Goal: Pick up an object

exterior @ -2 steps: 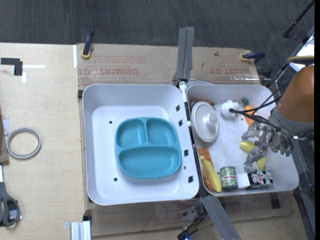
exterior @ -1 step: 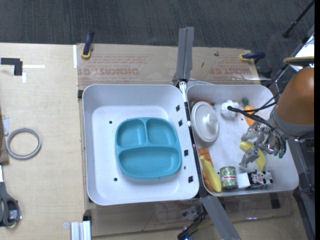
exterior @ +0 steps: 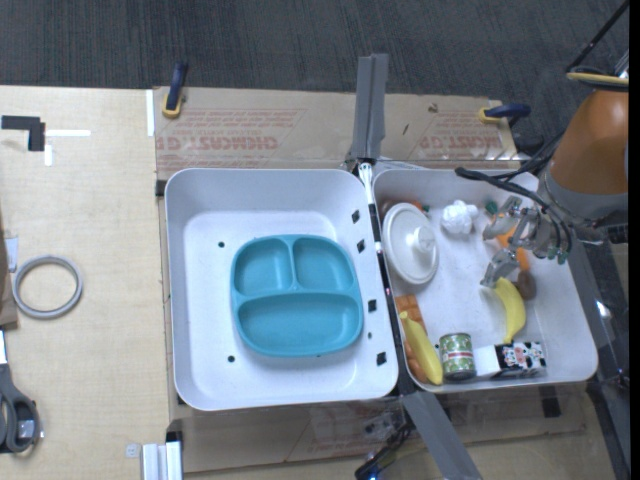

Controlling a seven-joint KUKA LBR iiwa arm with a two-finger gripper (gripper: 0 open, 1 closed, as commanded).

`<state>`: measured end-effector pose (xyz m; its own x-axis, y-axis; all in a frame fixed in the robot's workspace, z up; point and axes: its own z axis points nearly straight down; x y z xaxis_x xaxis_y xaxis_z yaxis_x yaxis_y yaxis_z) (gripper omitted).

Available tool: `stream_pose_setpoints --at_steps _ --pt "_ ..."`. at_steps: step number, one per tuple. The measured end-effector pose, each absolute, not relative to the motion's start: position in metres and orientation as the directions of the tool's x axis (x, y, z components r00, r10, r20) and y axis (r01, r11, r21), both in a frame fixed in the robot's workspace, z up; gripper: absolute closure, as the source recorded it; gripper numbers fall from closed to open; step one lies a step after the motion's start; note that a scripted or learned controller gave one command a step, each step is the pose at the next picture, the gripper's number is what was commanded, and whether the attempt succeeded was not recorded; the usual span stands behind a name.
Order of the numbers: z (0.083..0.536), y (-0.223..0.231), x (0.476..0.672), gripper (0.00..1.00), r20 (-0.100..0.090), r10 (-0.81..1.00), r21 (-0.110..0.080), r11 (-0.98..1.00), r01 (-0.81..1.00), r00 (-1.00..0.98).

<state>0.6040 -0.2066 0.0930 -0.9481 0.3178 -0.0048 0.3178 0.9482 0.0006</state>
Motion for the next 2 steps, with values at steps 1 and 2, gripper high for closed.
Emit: stream_pose_setpoints --at_steps 1,2 --pt "0.093 -0.204 0.548 0.0 -0.003 0.384 0.0 0.923 0.384 -0.923" --pt "0.103 -0.204 0.549 1.0 -0.008 0.382 0.0 0.924 0.382 -0.924"
